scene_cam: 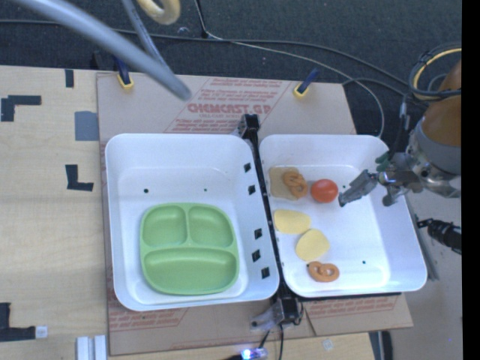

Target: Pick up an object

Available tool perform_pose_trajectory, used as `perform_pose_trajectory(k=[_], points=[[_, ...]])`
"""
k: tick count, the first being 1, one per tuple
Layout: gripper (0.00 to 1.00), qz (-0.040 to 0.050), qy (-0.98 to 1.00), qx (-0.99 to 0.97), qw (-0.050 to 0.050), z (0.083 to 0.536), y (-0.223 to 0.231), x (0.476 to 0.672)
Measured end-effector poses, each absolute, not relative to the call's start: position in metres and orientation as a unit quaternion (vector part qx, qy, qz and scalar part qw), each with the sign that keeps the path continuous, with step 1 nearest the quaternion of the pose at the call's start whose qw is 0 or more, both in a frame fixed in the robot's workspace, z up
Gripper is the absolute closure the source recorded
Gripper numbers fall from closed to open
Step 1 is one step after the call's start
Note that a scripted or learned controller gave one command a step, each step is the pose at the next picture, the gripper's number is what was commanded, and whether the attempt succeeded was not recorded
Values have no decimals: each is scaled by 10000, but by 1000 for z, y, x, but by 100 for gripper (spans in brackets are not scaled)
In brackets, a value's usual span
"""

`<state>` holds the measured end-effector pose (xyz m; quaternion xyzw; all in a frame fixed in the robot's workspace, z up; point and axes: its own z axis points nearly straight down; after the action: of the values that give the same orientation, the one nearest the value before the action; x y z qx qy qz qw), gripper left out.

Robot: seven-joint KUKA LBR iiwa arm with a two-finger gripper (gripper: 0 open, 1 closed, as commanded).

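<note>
Green and divided into three wells, a plastic plate (189,247) lies flat in the left bin (124,156). The right bin (397,268) holds the pickable things: a pretzel-topped beige piece (288,183), two pale yellow slices (291,220) (312,244), a small orange pretzel (324,271) and a red tomato (324,190). The tomato sits nearest the gripper (373,189), just left of its dark fingers (354,192); whether they are apart or together I cannot tell. It looks light, smooth and prone to roll, so pinching across its widest middle seems wisest.
</note>
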<state>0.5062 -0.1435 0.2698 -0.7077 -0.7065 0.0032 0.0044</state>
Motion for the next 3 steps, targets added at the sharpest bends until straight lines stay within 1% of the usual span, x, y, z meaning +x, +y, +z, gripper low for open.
perform_pose_trajectory(k=[1,2,3], points=[[0,3,-7076,-7066,2,275,-143,508],[0,19,-7071,-7071,24,211,-146,506],[0,20,-7074,-7068,30,150,-138,506]])
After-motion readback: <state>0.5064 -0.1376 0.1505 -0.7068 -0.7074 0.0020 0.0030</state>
